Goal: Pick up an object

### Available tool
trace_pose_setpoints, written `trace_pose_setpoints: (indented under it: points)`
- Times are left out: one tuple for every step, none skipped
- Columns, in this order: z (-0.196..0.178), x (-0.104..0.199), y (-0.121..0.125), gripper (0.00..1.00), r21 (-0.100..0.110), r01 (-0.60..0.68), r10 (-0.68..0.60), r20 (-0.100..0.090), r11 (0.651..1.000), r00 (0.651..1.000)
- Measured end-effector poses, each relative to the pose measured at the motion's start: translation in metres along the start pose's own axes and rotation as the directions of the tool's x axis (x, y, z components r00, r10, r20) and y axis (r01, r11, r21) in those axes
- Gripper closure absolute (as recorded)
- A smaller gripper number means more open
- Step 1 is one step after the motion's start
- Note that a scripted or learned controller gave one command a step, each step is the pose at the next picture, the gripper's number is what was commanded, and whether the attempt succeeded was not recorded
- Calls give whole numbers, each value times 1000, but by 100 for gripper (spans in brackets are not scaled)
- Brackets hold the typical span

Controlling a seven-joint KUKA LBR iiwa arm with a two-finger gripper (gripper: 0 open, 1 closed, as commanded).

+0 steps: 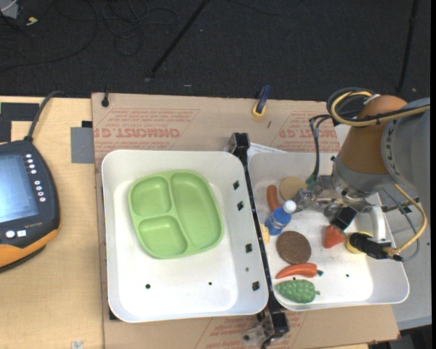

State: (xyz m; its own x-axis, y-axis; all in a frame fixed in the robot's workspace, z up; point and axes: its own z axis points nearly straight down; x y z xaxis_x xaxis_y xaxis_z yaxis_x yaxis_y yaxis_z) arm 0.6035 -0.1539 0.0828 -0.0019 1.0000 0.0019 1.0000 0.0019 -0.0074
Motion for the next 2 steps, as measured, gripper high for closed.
trace_pose_setpoints:
  points:
    - [-11,-1,1,100,1,-3,3,-2,1000,1000]
    - [-53,-8,2,100,-5,-8,8,2,1000,1000]
